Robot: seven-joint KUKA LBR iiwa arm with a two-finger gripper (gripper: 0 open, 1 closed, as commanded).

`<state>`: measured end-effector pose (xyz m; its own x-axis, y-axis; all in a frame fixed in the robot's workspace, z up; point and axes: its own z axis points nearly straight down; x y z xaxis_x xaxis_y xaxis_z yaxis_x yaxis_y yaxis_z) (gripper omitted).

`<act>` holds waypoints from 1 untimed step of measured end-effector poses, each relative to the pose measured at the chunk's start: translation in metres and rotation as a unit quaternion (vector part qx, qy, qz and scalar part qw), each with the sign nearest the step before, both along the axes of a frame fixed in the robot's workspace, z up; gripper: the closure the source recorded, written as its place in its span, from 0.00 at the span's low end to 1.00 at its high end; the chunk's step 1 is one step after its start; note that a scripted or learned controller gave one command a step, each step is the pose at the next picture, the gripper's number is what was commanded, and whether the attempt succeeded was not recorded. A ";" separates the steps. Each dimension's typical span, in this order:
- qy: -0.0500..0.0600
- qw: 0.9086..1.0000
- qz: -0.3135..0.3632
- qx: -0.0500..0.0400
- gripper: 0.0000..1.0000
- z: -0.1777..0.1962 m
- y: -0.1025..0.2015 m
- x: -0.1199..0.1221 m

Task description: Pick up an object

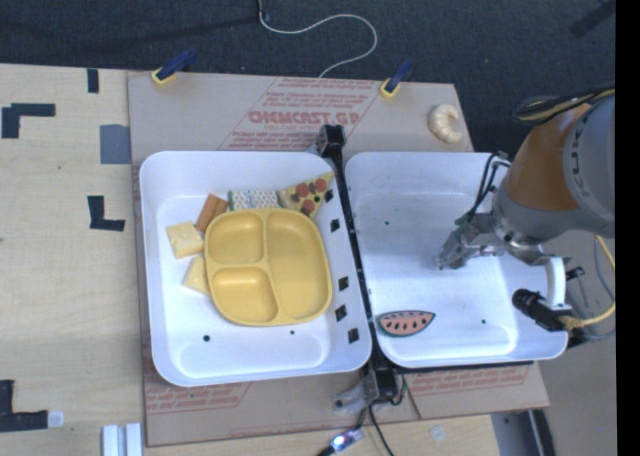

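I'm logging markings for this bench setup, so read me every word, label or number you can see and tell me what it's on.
"CHICKCAST" or similar, in large red letters, upside down and blurred, reading uncertain: on the cardboard sheet behind the bins.
Smaller red print lines above and below it on the sheet: too blurred to read.
Black marks on the wooden bench: plain shapes, not letters.

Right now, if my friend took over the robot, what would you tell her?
Pincer: low inside the right bin, nothing seen held.
Things: watermelon slice lies near that bin's front edge, apart from the pincer. Yellow divided plate sits in the left bin with small food pieces around it.
Done: nothing picked up.
Left: grab one object and lift it.
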<state>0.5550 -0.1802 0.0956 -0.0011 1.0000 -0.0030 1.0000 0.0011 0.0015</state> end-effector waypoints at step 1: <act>-0.001 1.000 0.001 0.001 1.00 0.054 0.008 0.009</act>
